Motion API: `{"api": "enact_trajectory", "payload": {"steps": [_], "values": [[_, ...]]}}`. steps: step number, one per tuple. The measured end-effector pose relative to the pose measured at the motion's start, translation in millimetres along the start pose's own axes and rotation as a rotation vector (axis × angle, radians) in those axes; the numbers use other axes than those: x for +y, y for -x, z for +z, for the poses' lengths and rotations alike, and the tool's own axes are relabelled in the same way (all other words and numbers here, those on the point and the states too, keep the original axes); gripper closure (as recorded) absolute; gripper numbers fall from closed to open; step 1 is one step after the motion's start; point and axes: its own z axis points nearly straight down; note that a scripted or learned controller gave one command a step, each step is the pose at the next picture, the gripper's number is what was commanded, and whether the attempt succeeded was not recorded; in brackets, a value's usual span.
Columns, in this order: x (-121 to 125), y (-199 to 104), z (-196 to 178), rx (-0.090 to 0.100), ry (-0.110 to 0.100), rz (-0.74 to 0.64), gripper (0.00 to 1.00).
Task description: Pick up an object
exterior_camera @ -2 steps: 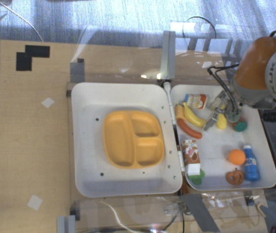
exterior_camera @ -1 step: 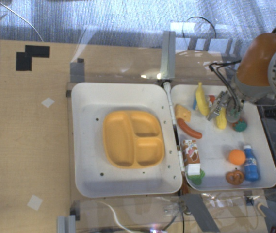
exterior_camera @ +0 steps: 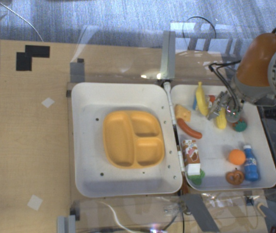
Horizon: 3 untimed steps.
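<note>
Overhead, two white bins on wooden bench

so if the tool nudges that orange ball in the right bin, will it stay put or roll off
The orange ball looks round and smooth, so a nudge would probably send it rolling. The blue bottle lies right against it and might stop it on that side; toward the sausage the floor looks open. Its curved surface may also slip out of a two-finger pinch unless gripped across the middle.

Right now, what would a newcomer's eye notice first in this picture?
The yellow divided plate lies alone in the left bin. The right bin is crowded with small toys, among them a sausage, an orange ball and a blue bottle. The claw hangs over its far end.
</note>
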Motion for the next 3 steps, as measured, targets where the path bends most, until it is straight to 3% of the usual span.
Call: {"api": "enact_trajectory", "payload": {"steps": [1, 2, 3], "values": [[51.9, -40.7, 13.3, 0.007, 0.000, 0.139, 0.00], [35.8, -57.1, 12.2, 0.004, 0.000, 0.105, 0.00], [50.1, -21.3, 14.2, 0.019, -0.012, 0.269, 0.00]]}}
